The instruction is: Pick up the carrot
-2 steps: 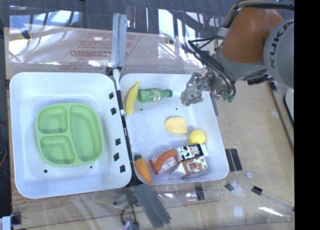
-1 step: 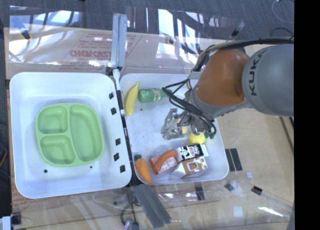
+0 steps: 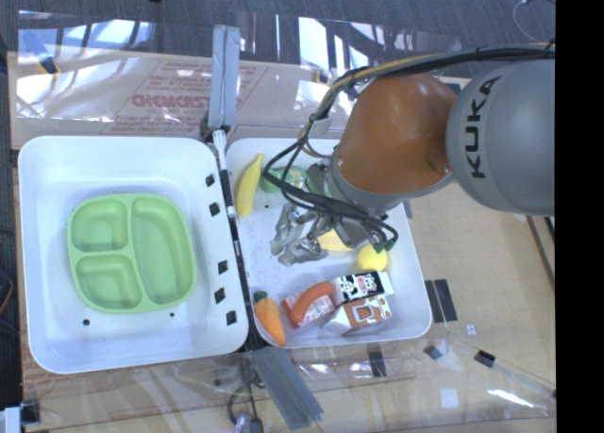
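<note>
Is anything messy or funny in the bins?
Nothing is spilled or broken. The carrot lies wedged in the right bin's near-left corner against the wall, a little apart from the other toy food. The green plate sits flat.

The left bin is white and holds a pale green tray of one even shade across its three compartments. The right bin is white too. In it the carrot is orange with a small green top. The banana is yellow, and so is the lemon. A packet is orange-red with a white patch. One carton is white with black blotches like cowhide; the other carton is brown with white marks. The arm is grey with black letters, its band orange-brown. The gripper is dull metallic grey. The bench is light tan.
</note>
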`<state>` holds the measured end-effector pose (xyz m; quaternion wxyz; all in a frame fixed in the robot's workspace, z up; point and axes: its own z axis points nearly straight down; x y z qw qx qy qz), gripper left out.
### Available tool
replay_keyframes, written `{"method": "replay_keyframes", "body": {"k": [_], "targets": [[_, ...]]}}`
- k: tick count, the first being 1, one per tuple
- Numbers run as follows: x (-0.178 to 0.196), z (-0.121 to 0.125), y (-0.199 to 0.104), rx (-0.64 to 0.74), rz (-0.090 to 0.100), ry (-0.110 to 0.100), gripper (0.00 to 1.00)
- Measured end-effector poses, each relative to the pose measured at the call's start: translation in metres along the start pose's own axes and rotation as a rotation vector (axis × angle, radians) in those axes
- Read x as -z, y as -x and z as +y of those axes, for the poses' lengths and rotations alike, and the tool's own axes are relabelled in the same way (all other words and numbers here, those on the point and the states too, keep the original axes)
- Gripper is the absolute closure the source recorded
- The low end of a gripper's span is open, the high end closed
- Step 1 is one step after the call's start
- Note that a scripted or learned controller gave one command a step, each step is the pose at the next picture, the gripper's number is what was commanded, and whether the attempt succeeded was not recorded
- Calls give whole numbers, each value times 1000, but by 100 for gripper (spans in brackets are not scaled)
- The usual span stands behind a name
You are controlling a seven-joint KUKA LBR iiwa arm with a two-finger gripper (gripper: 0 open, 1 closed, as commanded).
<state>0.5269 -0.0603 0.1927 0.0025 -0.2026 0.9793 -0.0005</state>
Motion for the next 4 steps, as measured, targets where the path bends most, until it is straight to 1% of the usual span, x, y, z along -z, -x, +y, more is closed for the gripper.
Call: {"method": "replay_keyframes", "body": {"k": [1, 2, 3, 4], "targets": [[-1, 119, 17, 123, 3, 3, 0], [-1, 89, 6, 558, -2, 1, 0], [0, 50, -28, 916, 2, 3, 0], [-1, 69, -15, 1274, -1, 3, 0]]}}
